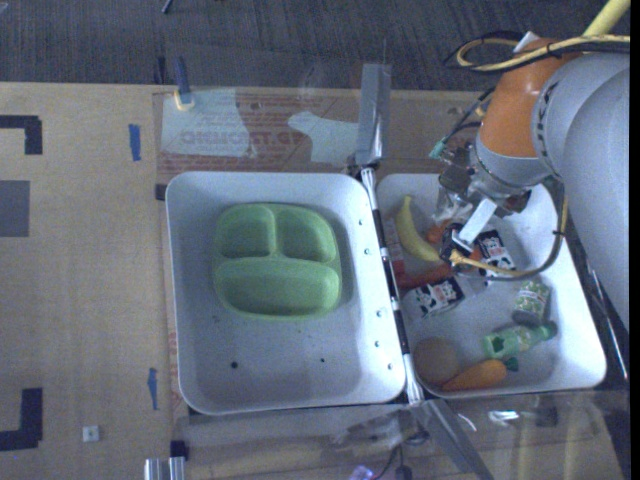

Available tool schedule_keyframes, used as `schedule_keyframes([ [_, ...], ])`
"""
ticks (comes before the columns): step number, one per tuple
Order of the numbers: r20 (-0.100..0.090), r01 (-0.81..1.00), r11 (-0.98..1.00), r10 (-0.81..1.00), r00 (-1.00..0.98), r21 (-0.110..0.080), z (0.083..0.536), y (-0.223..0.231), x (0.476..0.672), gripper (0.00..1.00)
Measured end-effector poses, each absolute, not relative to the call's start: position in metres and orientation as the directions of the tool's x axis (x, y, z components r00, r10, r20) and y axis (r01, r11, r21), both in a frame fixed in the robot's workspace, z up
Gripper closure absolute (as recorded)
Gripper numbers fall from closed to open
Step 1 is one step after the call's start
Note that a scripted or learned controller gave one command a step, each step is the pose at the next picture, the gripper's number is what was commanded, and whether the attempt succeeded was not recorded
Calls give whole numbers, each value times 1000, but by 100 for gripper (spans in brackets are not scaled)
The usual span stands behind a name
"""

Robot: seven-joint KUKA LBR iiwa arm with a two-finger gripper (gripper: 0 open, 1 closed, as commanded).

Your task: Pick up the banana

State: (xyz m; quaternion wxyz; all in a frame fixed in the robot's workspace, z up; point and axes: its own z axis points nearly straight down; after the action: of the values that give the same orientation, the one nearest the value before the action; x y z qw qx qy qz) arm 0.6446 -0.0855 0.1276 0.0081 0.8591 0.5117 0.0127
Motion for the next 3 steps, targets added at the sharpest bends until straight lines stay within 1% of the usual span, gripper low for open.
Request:
schedule_keyframes([
  [1, 14, 879, -476, 879, 476, 27, 128, -85, 645, 0],
  [2, 4, 893, -451, 893, 451, 7, 107, -88, 642, 0],
  [3, 5, 893, -450, 893, 450, 8, 117, -88, 643, 100],
])
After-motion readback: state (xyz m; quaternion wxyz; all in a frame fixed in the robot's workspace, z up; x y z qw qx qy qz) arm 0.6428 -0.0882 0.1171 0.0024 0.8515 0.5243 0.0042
